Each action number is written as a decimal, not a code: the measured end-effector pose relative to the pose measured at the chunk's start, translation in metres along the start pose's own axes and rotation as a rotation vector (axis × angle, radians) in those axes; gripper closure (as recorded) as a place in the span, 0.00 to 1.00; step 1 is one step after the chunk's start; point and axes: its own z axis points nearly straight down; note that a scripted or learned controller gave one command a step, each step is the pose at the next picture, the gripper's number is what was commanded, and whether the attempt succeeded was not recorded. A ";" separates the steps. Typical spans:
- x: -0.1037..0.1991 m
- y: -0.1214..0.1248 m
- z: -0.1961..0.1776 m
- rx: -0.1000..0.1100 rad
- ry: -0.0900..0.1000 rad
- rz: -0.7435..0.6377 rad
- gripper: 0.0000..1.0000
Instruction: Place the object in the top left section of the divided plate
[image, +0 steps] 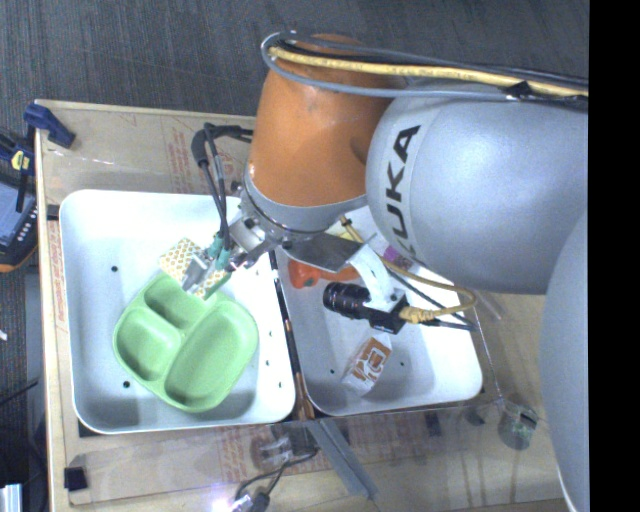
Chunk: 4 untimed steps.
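Gripper (209, 270) is low in the left bin (90, 230), at the upper rim of the green plate (190, 350). Arm (470, 190) comes in from the right and covers the top of the right bin (445, 365) and part of the gap btwn bins.

Task obj is a small flat checked piece (181, 258): tan/yellow-green and white squares, thin, looks like a bit of cloth or card. It's tilted diag. One end sticks out up-left of the gripper and a bit more of the same pattern shows just below-right of it, so the gripper sits over its middle. Gripper is touching or right on top of it. Can't tell if the gripper is open or closed, or whether it's actually gripping the piece, as the tip is too small and cluttered at this res.

Piece pos: at the plate's upper edge, over or just beside the rim of the nearest upper section. Can't tell if it rests in that section or on the bin floor next to it.

Plate: light green, rounded, 3 sections w/ raised dividers, sat askew in the lower half of the left bin, nothing else visible in the sections.

Right bin: brown/white packet (368, 365) lying flat near the front, orange-red thing (318, 272) at the back-left, mostly hidden under the arm, can't ID.

Tabletop (140, 150) is pale wood, blue clamp (46, 122) at the far-left corner, well apart from the bins.
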 end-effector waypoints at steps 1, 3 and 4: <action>0.000 0.000 0.000 0.000 0.000 0.000 0.00; 0.020 0.056 0.016 -0.001 -0.002 -0.333 0.00; 0.021 0.057 0.005 -0.003 -0.001 -0.336 1.00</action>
